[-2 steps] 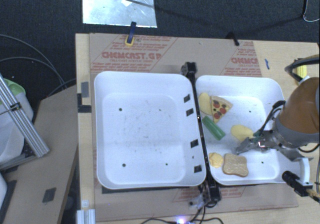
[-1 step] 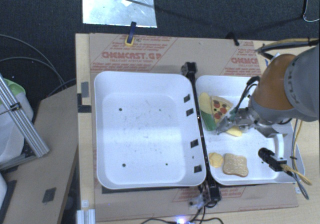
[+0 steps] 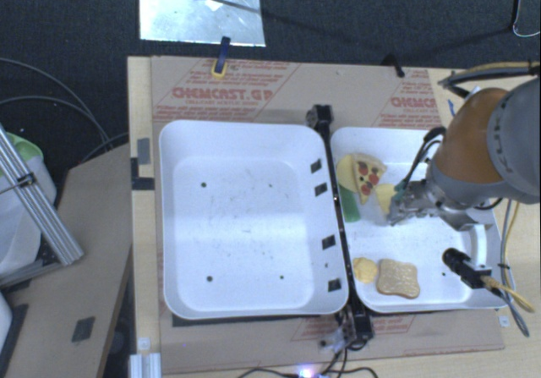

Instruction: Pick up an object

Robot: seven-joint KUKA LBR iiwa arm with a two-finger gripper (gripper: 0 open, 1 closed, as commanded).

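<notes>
Nearest you, the toast slice in the right bin looks light and stiff; take its edges. Left bin, then pizza slice, yellow piece, gripper; you cannot tell its spread. Cardboard covers the worktop, dark carpet beyond

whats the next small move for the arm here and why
Probably a short descent straight down. The pincer sits in the right bin beside a small yellow piece, near the pizza slice, with nothing visibly held between its tips yet.
</notes>
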